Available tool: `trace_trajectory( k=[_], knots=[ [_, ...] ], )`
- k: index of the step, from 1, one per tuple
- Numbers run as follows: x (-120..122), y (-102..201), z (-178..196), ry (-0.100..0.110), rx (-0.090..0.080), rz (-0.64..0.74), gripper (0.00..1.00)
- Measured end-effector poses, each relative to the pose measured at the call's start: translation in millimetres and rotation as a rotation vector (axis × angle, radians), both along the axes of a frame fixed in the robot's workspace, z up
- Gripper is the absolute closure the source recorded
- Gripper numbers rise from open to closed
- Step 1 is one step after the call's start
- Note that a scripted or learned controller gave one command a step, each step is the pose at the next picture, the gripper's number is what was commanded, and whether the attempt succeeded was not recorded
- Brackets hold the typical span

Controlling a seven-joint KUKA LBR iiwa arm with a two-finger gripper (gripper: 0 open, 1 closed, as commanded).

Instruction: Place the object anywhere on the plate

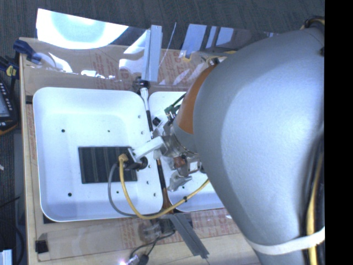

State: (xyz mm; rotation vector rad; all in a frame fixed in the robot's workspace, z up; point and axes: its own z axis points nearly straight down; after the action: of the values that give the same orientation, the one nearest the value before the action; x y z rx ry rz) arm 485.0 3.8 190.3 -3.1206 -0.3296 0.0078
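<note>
A dark grey ribbed rectangular plate (102, 164) lies flat in the left white bin (55, 109), right of its middle and towards the front. My gripper (177, 174) hangs low over the divider between the two bins, just right of the plate's right end. The big grey arm with its orange band (190, 106) hides the gripper's underside. I cannot make out any object at the gripper. A sliver of the right bin (165, 101) shows behind the wrist.
The arm's bulk (265, 137) covers most of the right bin. A metal upright (154, 48) stands behind the bins at the divider. Blue-handled tools (27, 51) lie at the bench's back left corner. A yellow cable (129, 200) loops over the left bin's front right.
</note>
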Motion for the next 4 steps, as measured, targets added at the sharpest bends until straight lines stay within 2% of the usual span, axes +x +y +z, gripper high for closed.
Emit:
trace_trajectory(
  k=[1,2,3,4],
  knots=[
    [79,72,0,0.0,0.0,0.177,1.0],
    [137,101,-58,-0.001,-0.003,0.14,1.0],
    [156,136,-6,-0.003,0.001,0.493,1.0],
    [165,142,114,-0.007,0.002,0.907,1.0]
  ],
)
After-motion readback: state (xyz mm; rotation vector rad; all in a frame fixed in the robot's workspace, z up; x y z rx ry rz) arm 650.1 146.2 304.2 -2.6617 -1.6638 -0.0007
